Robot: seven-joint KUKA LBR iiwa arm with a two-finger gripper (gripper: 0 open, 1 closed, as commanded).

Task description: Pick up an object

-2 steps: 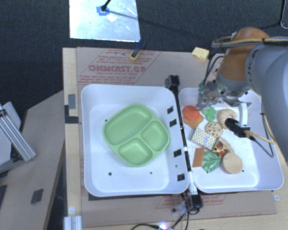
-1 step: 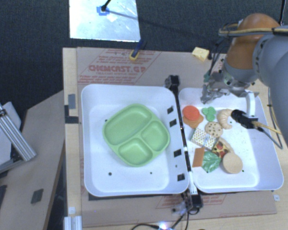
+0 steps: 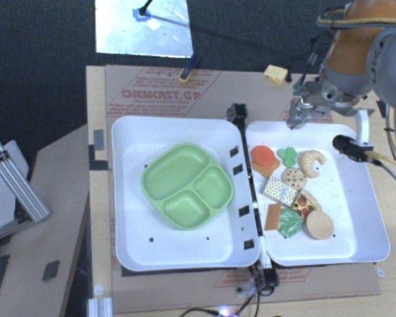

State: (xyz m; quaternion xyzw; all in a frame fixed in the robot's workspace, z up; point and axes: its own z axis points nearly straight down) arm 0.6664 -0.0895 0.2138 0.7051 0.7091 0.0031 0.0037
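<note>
Tool (image 3: 298,117) hangs over the back rim of the right bin (image 3: 366,197), near its back-left corner, below the grey arm w/ the orange band (image 3: 366,32). I cannot tell its state at this angle, and nothing shows in its grip. It seems to touch no object; the toy food pieces lie nearer the front, apart from it.

Edges & room: two white bins sit side by side on the tabletop (image 3: 59,177), on a cardboard sheet (image 3: 162,91), joined by a black divider strip (image 3: 247,183). In the right bin, the pieces are bunched in the left and middle part, close to the divider; the right part and the back strip of the floor are bare. A black cylinder part w/ a cable (image 3: 350,147) reaches over the right rim. In the left bin (image 3: 129,144), a green plate (image 3: 187,185) w/ three compartments sits about in the middle, w/ bare floor all around it.

Count in right bin, approx. 8 pieces: 1 orange-red round piece (image 3: 264,157), 1 small green piece (image 3: 288,156), 1 croissant (image 3: 312,162), 1 cookie (image 3: 293,177), 1 checkered cracker (image 3: 278,191), 1 orange-brown slab (image 3: 272,216), 1 green leaf (image 3: 291,222), 1 tan round piece (image 3: 319,225). Some touch or overlap, so the count is not sure. Outside the bins: 1 yellow block (image 3: 275,74) on the tabletop behind the right bin.
</note>
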